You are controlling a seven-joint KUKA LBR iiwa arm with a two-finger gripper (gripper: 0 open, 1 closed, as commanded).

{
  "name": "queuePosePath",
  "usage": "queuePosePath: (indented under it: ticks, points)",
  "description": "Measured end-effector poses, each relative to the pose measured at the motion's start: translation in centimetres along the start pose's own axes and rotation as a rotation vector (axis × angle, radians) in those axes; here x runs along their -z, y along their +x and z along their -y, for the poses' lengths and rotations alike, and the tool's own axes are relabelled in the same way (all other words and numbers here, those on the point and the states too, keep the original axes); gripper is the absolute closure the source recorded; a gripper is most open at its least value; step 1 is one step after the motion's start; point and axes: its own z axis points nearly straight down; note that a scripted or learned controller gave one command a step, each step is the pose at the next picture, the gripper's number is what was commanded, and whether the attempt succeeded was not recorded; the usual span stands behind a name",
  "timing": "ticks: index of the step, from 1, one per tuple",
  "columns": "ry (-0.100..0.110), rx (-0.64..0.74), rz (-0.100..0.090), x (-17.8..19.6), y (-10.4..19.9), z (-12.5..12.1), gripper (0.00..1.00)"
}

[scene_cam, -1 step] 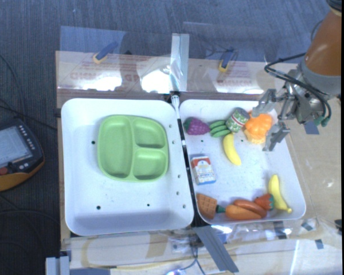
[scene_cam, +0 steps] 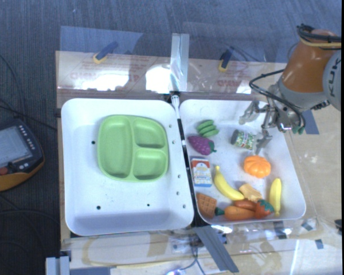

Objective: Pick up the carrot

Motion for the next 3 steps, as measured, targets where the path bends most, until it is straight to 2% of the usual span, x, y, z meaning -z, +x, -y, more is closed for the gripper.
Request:
queuePosePath:
  ticks: [1, 2, 3]
  points:
    - [-0.002, 0.083, 0.002, -4.3, 7.0, 0.8, 0.0]
    - [0.0, 0.038, 0.005, -4.1, 11.3, -1.8, 0.0]
    - [0.01, 0.045, 0.029, -3.7, 14.3, -1.5, 0.0]
